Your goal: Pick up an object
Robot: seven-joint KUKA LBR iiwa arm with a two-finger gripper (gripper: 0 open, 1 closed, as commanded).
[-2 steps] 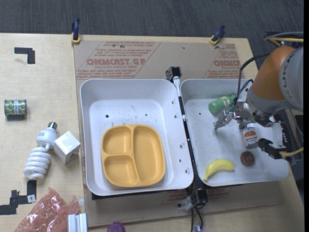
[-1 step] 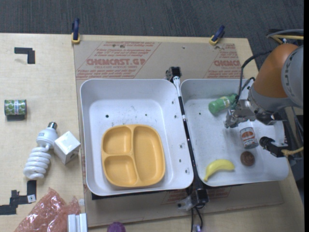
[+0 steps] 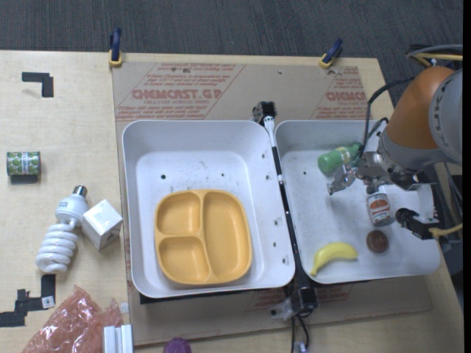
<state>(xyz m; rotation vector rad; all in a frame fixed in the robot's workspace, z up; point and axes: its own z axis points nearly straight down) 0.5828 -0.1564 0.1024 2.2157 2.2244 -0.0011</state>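
In the right bin (image 3: pixel 309 219) lie a green bottle (image 3: pixel 335 158) on its side at the back, a small jar with a red label (image 3: pixel 380 209), a brown round piece (image 3: pixel 377 242) and a yellow banana (image 3: pixel 333 256) near the front wall. My gripper (image 3: pixel 341 179) hangs over the bin's middle, just below and right of the green bottle and left of the jar. It looks open, with nothing held between its fingers. The grey arm with its orange band (image 3: pixel 412 116) reaches in from the right.
The left bin (image 3: pixel 140 197) holds a yellow divided plate (image 3: pixel 204 235). On the bench at the left lie a spiral light bulb (image 3: pixel 59 237), a white cube (image 3: pixel 102 223), a green can (image 3: pixel 23 164) and a red mesh bag (image 3: pixel 70 326).
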